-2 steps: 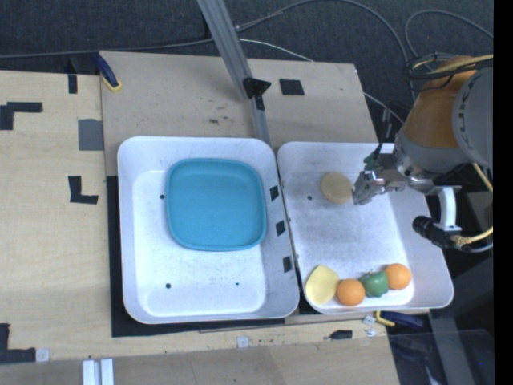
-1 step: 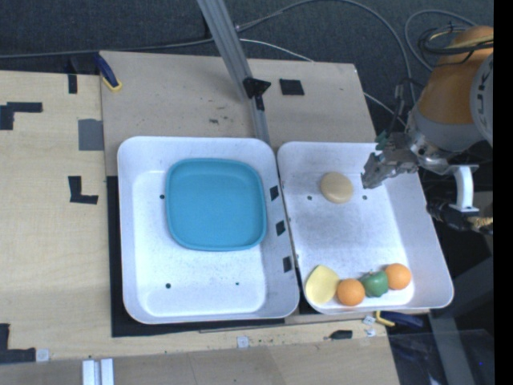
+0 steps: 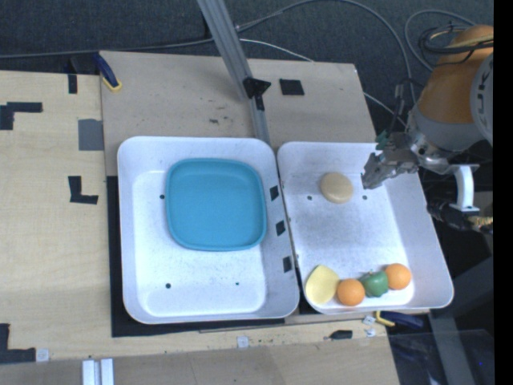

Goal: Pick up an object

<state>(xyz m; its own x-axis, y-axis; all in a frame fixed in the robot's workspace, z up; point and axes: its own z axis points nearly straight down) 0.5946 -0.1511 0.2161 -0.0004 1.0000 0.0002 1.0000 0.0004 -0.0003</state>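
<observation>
gripper over right bin, nothing seen in its grasp

gripper (image 3: 375, 173) sits above the upper right part of the right bin (image 3: 417, 215), reaching in from the right edge; cannot tell how wide it is set, it is dark and small here. a tan round object (image 3: 337, 188) lies just left of it in the upper half of that bin, apart from the gripper as far as can be seen. along the near edge of the same bin lie a pale yellow piece (image 3: 321, 284), an orange ball (image 3: 350, 292), a green object (image 3: 374, 284) and a second orange ball (image 3: 397, 276), in a row, touching or nearly so. left bin (image 3: 136, 215) holds a blue square plate (image 3: 216, 204), flat, about centred toward the far side. a grey pole (image 3: 232, 46) crosses the bench (image 3: 160, 95) behind the bins
</observation>
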